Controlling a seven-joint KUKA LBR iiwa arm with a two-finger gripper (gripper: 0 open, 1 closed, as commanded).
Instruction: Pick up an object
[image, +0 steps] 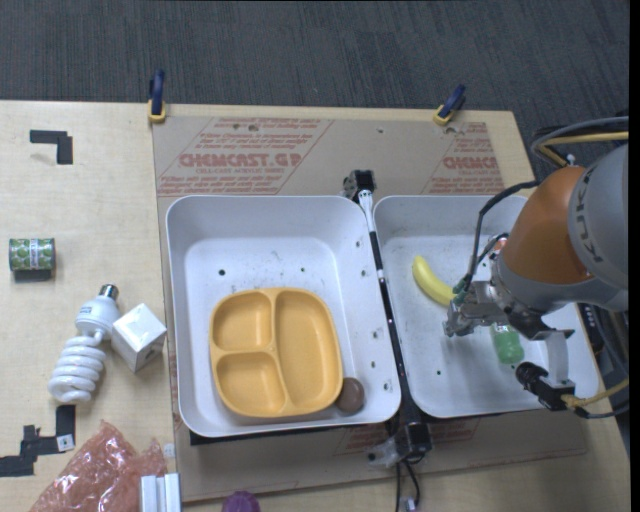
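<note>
We look at the banana (432, 281) first. It lies in the right bin (440, 395), in the upper left part of that bin, near the wall the two bins share. Its long side runs on a slant, from upper left down to lower right.

The gripper (468, 322) is just beside the banana's lower end, a little lower and to the right in the frame. So we think the banana lies up and to the left of the gripper. We cannot tell how the gripper is set; the arm hides too much of it. We see nothing held in it.

A pale green thing (507, 346) lies under the wrist, just right of the gripper. It may be closer than the banana.

In the left bin (190, 300) sit a yellow tray (275, 352) and a small brown ball (351, 396), well apart from the gripper.
</note>
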